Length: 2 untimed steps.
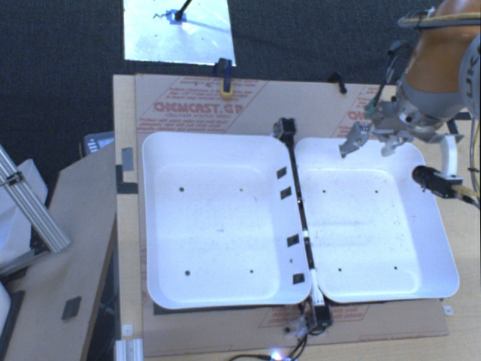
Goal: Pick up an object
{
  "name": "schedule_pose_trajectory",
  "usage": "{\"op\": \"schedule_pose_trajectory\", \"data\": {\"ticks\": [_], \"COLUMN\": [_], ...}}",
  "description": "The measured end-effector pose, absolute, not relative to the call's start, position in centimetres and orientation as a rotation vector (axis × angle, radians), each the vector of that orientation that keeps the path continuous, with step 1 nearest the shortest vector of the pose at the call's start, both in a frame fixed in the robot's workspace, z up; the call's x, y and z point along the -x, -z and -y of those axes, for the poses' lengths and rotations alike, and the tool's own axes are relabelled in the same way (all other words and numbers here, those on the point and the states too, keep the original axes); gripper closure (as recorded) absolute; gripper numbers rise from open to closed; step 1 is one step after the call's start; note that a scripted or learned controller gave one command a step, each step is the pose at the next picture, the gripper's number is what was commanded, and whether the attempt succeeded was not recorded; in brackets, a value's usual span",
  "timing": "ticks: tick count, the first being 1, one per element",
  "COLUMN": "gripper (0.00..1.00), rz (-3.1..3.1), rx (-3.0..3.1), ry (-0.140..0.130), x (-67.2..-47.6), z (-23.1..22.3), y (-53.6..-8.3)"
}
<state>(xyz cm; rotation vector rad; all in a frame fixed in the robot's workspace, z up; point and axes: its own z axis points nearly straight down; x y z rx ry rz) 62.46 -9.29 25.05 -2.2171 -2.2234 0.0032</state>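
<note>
Object: I cannot tell where it lies. Nearest, the left bin (218, 277) and right bin (376, 269) sit side by side, their rims touching along a seam with black clips (288, 194). Farther back, my claw (368, 147) hangs over the right bin's far rim, released, its fingers (348, 147) spread apart. Beyond it the board (248, 100) under the bins shows red print, and farthest lies a shiny plate (176, 21).

- The gripper (371, 143) hangs over the back edge of the right bin (376, 277), fingers apart with nothing between them.
- The left bin (218, 277) lies just beside the right bin.
</note>
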Motion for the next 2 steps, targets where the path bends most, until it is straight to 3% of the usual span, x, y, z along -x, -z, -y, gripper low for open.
{"op": "schedule_pose_trajectory", "data": {"ticks": [1,2], "gripper": [0.0,0.0], "rz": [2.235,2.235], "rx": [2.219,2.221], "ry": [0.01,0.012], "x": [-60.5,-55.1], "z": [5.9,3.4], "y": [-37.0,-49.5]}}
